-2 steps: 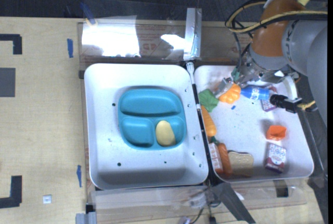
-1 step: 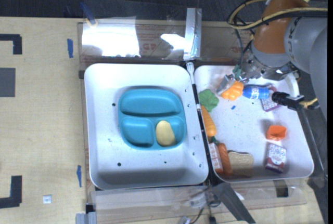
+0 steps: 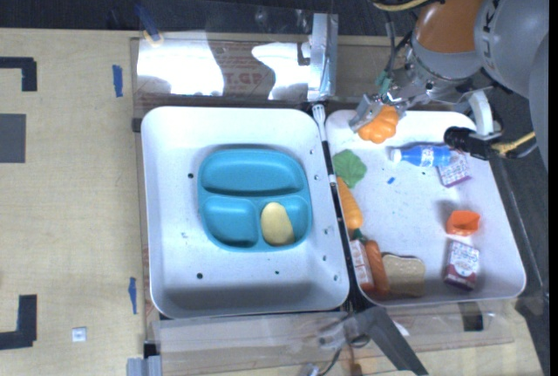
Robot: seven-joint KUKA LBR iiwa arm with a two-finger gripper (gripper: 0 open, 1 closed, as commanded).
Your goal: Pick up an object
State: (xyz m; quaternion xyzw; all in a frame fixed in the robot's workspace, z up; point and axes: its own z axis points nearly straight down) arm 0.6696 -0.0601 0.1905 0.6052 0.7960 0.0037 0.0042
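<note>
We see a small orange rounded toy fruit (image 3: 377,128) at the far left corner of the right shallow white bin (image 3: 501,235), and the two-finger gripper (image 3: 384,106) is directly over it, touching it. We cannot tell how the jaws stand. In this bin, nearer than the fruit, lie a green leaf-shaped piece (image 3: 350,166) and an orange carrot (image 3: 350,207).

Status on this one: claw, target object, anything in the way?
Claw at right bin's far edge. Orange toy just below it, grip unconfirmed. Water bottle lies close by.
</note>
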